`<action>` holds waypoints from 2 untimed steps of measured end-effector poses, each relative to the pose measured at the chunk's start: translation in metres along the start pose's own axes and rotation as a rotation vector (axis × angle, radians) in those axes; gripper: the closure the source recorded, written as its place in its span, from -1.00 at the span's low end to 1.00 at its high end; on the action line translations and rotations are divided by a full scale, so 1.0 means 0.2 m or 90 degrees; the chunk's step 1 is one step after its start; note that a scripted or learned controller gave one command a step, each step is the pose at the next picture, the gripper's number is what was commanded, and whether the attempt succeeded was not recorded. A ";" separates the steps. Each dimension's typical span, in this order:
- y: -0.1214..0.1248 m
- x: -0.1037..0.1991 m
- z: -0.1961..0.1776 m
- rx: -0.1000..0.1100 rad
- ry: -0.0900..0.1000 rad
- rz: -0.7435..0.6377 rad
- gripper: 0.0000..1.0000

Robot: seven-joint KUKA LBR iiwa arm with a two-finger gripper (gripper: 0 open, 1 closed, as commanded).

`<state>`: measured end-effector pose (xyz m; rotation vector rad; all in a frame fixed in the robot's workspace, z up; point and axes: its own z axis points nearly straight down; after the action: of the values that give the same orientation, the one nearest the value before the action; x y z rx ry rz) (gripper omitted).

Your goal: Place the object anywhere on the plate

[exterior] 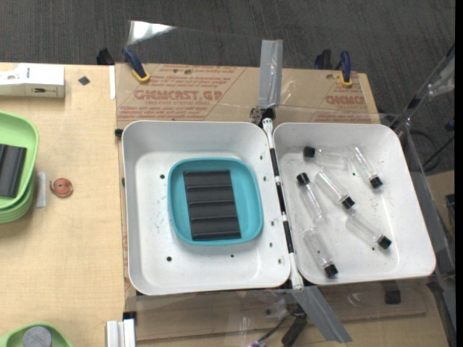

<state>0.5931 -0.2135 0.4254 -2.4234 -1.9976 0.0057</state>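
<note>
Two shallow white bins sit side by side on the bench, their inner walls touching along a central seam. The left bin (145, 259) contains a teal square plate (177, 208) near its middle, and a black ribbed block (212, 204) lies flat on the plate, covering most of its centre. The right bin (405, 266) contains several clear plastic tubes with black caps, scattered at differing angles: one tube (311, 197) lies near the seam, another (335, 191) crosses just beside it, one (365, 168) sits toward the far right corner, one (369, 233) lies lower right, and one (319, 251) rests near the front wall. A loose black cap (309, 152) lies apart near the far wall. Behind the bins, a cardboard sheet (188, 92) is fixed by clamps (135, 65). On the wooden bench to the left stand a green tray (18, 132), a white box (32, 80) and a small round orange item (62, 187). The state of the gripper cannot be told from this view.
</note>
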 end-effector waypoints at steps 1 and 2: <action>0.00 0.00 0.00 0.000 0.000 0.000 -1.00; 0.00 0.00 0.00 0.000 0.000 0.000 -1.00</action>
<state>0.5931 -0.2135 0.4254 -2.4234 -1.9976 0.0057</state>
